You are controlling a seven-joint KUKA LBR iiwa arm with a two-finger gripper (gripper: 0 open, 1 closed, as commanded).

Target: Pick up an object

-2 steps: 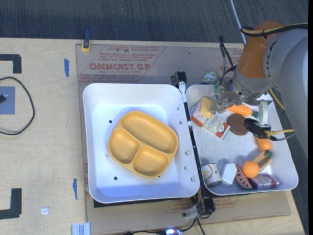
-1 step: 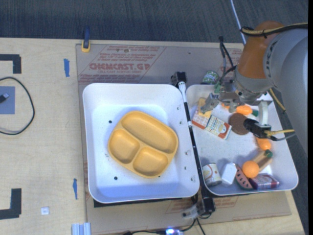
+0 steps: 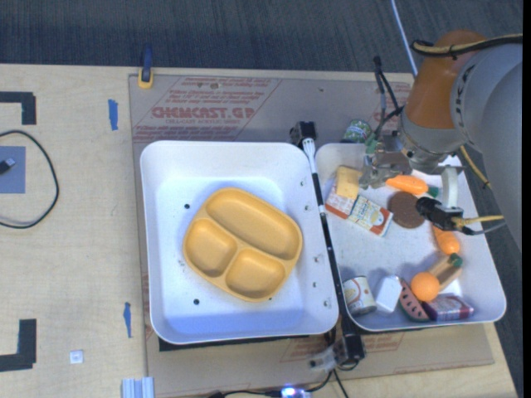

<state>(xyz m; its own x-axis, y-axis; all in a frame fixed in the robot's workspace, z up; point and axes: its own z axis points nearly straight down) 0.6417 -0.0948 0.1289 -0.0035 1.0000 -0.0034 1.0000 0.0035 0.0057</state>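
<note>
Here, tool [image 3: 380, 166] beside carrot [image 3: 406, 184], cheese wedge [image 3: 348, 177]

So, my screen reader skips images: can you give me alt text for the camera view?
The grey arm's hand hangs low over the far end of the right white bin, which is crowded with small toy foods. The left white bin holds a yellow three-compartment plastic tray.

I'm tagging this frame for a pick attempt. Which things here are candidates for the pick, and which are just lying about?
Part of the job:
gripper, low over the right bin
yellow block next to it
snack packet
brown disc
orange ball
small can

Just lying about:
yellow divided tray in the left bin
black cable on the bench
</note>
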